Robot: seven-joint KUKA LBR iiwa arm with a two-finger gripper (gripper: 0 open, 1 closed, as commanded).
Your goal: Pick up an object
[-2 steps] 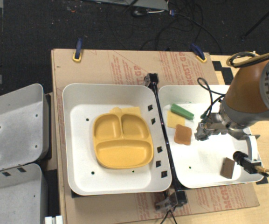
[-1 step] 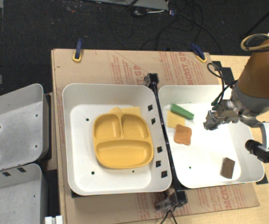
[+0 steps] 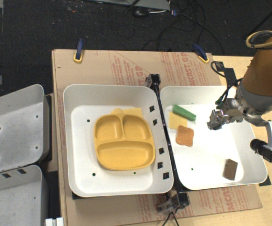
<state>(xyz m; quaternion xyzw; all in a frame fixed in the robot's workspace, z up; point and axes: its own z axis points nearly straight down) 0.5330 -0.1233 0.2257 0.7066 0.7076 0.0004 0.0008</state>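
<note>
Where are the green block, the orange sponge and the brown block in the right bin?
green block (image 3: 184, 112): camera view, middle of its top face.
orange sponge (image 3: 185, 136): camera view, centre of its upper surface.
brown block (image 3: 230, 169): camera view, middle of its top face.

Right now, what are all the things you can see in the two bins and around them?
divided plate: one, yellow, left bin
green block: one, green, right bin, far side
yellow block: one, pale yellow, right bin, beside the green block
orange block: one, orange, right bin, near the divider
brown block: one, brown, right bin, near corner
bins: two, white, side by side
clamps: two, blue and yellow, bench's far edge
gripper: one, grey, above right bin
</note>
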